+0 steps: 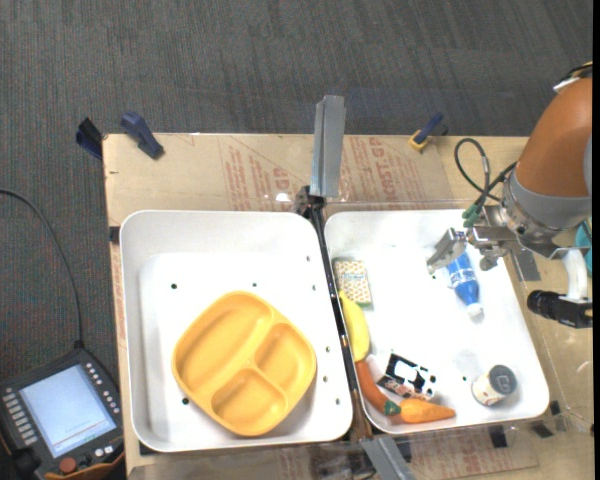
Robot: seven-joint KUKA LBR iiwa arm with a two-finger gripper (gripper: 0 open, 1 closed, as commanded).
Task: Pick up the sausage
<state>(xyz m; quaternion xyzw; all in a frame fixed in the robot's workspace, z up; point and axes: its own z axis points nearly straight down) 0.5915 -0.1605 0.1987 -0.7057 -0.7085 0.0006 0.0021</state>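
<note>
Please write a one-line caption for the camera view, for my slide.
Gripper hovers above blue bottle in the right bin; the sausage lies at its near-left corner.

Grey arm — orange band, black cable looping beside the wrist.

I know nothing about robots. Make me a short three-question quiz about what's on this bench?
1. True or false: the yellow divided plate lies in the left bin.
2. Which lies nearest the sausage? A) the blue bottle B) the carrot C) the tablet
3. Fill in: the gripper hovers over the ____ bin, near the blue bottle.

Key: 1 true. 2 B; the carrot lies just beside the sausage at the right bin's near left corner. 3 right.
</note>
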